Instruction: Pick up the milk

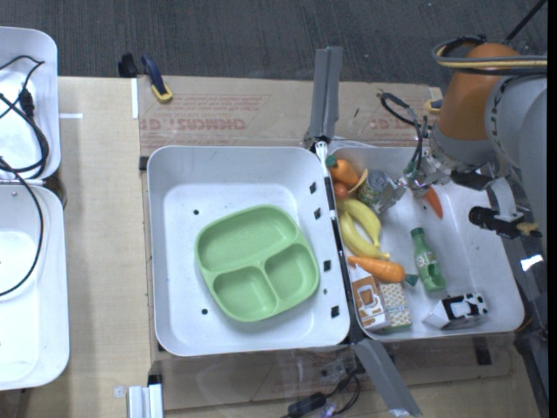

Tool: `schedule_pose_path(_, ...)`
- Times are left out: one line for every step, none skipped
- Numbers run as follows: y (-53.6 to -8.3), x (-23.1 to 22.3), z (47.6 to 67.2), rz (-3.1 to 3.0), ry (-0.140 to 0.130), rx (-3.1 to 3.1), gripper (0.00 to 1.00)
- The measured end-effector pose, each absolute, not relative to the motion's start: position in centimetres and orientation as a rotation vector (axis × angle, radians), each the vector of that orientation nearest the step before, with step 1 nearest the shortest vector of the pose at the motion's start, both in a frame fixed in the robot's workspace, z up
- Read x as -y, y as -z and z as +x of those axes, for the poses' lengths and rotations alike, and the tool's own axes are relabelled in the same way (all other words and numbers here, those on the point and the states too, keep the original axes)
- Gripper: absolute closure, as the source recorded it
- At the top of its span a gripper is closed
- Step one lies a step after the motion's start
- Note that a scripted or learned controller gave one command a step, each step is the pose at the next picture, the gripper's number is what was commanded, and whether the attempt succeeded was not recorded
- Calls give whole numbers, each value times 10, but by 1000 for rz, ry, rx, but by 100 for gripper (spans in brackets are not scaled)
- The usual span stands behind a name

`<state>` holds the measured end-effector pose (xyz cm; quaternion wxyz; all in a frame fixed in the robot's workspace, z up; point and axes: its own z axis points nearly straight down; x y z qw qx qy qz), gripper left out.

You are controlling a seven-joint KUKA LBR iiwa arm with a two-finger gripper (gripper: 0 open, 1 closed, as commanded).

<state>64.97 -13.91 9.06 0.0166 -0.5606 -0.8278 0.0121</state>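
Milk carton (455, 312), cow-patterned, seen lying at near right corner of right bin (487, 242). Juice box (379, 301) placed near left; green bottle (426, 259), carrot (378, 266), bananas (360, 225) farther back. Green divided plate (256, 261) set in left bin (165, 251). Tool (416, 178) seen at bin's far side, well apart from milk carton; its state cannot be told.

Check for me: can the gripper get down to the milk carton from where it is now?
Probably yes. The milk carton lies alone in the right bin's near corner, nothing on top; the green bottle sits apart. The gripper hovers at the far end.
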Motion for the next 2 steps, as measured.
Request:
schedule_pose_path(-95,118,637,-2033,-7,2393,0)
schedule_pose_path(-101,118,637,-2029,-10,2394,100)
